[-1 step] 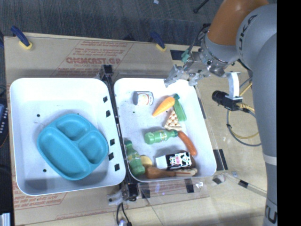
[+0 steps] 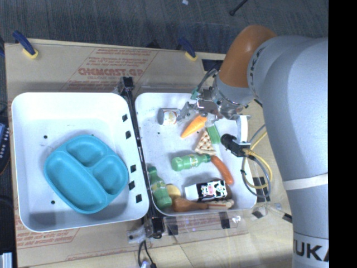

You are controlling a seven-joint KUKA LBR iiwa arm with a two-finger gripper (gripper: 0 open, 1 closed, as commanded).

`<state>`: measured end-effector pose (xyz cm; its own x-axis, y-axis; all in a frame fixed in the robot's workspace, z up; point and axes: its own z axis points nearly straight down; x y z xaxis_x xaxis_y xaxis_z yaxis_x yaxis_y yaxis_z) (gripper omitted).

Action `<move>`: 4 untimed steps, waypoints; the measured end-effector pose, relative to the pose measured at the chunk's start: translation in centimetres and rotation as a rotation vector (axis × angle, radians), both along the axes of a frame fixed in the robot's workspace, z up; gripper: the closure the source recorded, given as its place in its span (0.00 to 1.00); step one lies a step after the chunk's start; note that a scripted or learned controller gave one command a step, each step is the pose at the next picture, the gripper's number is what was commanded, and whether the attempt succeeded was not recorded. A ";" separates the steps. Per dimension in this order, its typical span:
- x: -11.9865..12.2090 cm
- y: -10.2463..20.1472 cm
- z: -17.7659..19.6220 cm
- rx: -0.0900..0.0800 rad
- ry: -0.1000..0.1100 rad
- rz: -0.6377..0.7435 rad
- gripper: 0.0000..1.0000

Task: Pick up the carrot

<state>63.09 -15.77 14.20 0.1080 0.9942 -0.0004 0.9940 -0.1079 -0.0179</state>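
Gripper (image 2: 196, 108) hangs low over the far part of the right white bin (image 2: 146, 149), right at the thick end of the tapered orange carrot (image 2: 193, 125). I cannot tell if it is grasping anything, because the wrist covers this place. The carrot lies slanted, beside a waffle-patterned wedge (image 2: 204, 141). A green plastic bottle (image 2: 189, 162) lies nearer, so probably the approach from the far side avoids the clutter.

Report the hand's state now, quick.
Hand: over the right bin, at the carrot's upper end; open or shut cannot be told.
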 end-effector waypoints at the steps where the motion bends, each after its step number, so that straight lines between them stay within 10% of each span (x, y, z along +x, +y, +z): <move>1: -0.8 1.3 -5.3 -0.003 -0.005 -0.020 0.00; 2: -0.6 1.3 -4.0 -0.003 -0.006 -0.013 1.00; 3: -0.6 1.3 -4.0 -0.004 -0.005 -0.012 0.00; 4: 1.4 -1.4 -5.5 0.005 0.013 -0.013 0.00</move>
